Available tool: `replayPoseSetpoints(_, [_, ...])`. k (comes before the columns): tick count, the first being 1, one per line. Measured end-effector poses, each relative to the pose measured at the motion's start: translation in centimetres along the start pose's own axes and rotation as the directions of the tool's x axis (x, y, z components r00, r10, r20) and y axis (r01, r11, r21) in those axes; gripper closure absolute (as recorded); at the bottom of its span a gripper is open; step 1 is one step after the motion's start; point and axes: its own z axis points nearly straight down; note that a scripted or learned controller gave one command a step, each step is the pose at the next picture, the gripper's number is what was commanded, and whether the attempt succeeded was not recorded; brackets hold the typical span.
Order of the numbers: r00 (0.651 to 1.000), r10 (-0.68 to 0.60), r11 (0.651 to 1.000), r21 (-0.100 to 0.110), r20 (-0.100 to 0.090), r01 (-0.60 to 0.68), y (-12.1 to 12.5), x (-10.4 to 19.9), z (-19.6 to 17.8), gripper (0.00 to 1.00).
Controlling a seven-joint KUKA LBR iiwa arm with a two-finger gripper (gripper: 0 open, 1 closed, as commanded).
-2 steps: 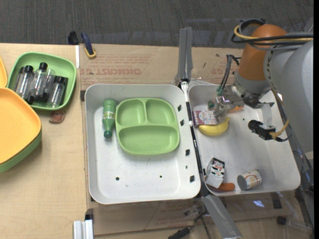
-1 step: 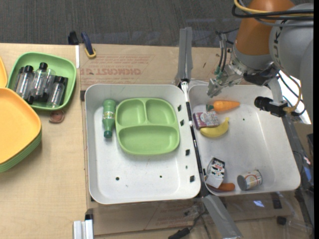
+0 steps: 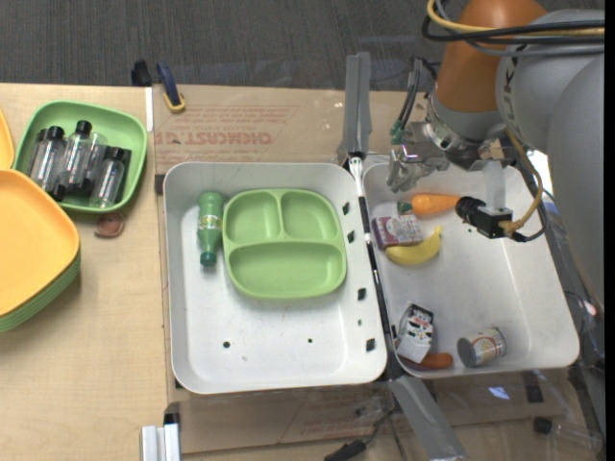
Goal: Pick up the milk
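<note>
Grey carpet lay beyond the wooden surface, which carried two shallow white bins side by side. By size, the arm came first, reaching in from the right with its orange band above the wrist, then the left bin with a green divided plate and a green bottle along its left wall, then the right bin. The tool hung over the right bin's far left corner, just by a carrot; whether it was released or clenched could not be told. A banana and a small packet lay near it, a can at the near edge.

The milk, a small carton, lay tipped at the near left corner, well apart from the tool. Its long axis seemed to run from near-left to far-right, top likely toward the far side. A good pick would probably bring the tool across the bin, turn the wrist so the jaws span the carton's short width, and stay clear of the bin wall
</note>
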Motion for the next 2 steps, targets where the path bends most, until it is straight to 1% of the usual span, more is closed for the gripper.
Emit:
replayPoseSetpoints(1, [0.959,0.282,0.959,0.000,0.001,-0.282,-0.3,-1.2,0.0,1.00])
replayPoseSetpoints(2, [0.927,-0.376,0.927,-0.003,0.001,0.376,0.8,-0.6,-0.1,1.00])
